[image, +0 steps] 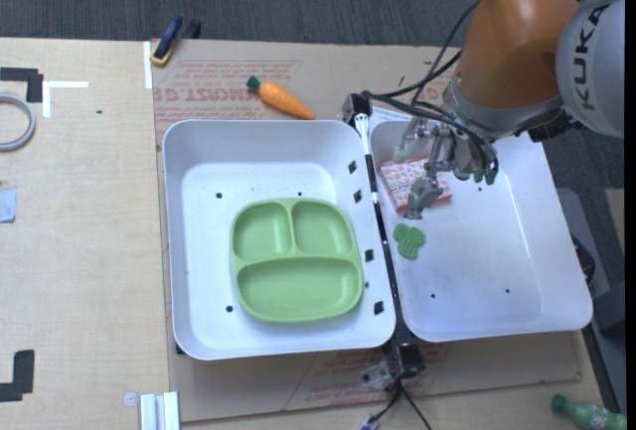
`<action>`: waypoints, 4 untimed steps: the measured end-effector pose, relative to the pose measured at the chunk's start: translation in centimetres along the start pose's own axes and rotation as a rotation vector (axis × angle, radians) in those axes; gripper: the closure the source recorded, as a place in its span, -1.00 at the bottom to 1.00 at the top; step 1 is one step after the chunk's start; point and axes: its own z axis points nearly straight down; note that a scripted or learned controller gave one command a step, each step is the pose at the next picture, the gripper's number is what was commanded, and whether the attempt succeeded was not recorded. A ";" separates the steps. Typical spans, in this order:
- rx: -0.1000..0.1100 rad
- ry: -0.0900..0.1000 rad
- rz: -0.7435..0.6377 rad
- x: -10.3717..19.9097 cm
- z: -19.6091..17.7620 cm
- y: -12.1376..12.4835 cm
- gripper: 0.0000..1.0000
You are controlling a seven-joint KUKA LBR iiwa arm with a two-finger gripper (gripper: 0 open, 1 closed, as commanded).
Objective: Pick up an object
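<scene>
The bench (pixel 79 249) spreads widest beneath me, pale board with black tape marks along its left side. On it sit two shallow white bins side by side. The left bin (pixel 199 170) holds a green divided plate (pixel 296 259), three compartments, lying flat a little below the bin's middle. The right bin (pixel 517 259) is where I am working, reaching in from the right, my grey arm with its orange band (pixel 517 41) looming over the bin's upper part.

My gripper (pixel 429 188) hangs low over the upper left of the right bin, close to the wall shared with the other bin. Directly under my fingers (pixel 415 204) lies a red-and-white packet (pixel 405 182), flat on the bin floor. My fingers look narrow and seem to touch or nearly touch the packet's lower edge, but I cannot tell whether they are parted or closed, nor whether anything sits between them.

Just below the packet, apart from me, rests a small green leafy toy (pixel 408 240) on the bin floor.

Outside the bins, a toy carrot (pixel 282 98) lies on the cardboard above the left bin, and a blue-and-yellow marker (pixel 167 41) sits near the board's top edge.
</scene>
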 end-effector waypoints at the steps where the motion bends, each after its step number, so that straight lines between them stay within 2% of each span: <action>1: 0.000 0.002 -0.121 2.8 0.0 1.7 -1.00; 2: -0.001 0.000 -0.362 2.3 0.0 0.8 -1.00; 3: 0.000 -0.001 -0.384 2.6 -0.1 -0.5 -1.00; 4: -0.001 0.001 -0.516 3.1 7.8 -7.8 -1.00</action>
